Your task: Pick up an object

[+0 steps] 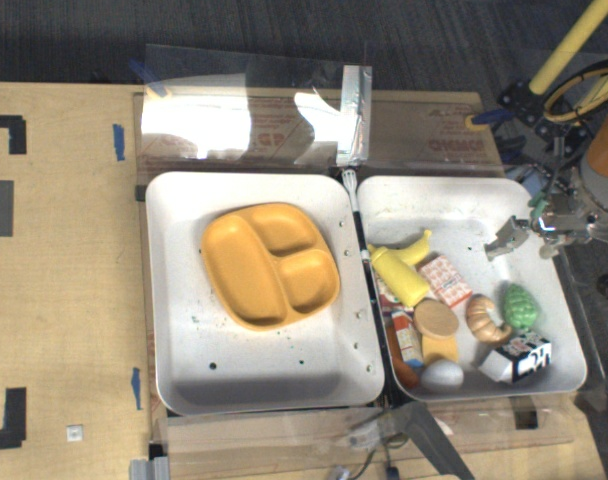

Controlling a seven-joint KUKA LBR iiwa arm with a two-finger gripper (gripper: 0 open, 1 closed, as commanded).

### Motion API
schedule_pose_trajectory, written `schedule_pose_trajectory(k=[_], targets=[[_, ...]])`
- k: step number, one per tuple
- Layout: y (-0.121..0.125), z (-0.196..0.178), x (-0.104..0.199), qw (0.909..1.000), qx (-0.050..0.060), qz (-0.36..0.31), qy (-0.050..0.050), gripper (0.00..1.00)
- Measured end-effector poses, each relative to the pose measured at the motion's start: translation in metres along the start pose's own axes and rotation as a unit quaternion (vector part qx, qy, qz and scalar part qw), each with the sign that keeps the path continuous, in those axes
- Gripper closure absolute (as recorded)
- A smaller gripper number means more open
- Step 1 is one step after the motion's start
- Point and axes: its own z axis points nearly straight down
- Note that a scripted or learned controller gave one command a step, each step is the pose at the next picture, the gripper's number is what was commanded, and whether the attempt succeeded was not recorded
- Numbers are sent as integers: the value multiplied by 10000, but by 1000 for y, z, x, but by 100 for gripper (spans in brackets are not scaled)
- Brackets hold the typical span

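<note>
We are hovering our gripper (529, 236), finger state unclear, just up-right of the green ball (519, 306).

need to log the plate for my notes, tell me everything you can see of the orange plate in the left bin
The orange plate is a rounded, matte, plastic-looking dish with three compartments: one long one on its left and two smaller ones on its right. It lies flat, right side up and slightly turned, near the middle of the left bin, touching nothing but the bin floor.
</note>
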Motion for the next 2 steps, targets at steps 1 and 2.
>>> schedule_pose_trajectory(k=[1,2], targets=[[-53,87,37,9911,3,1330,38,0],[-77,53,41,10000,3,97,4,0]])
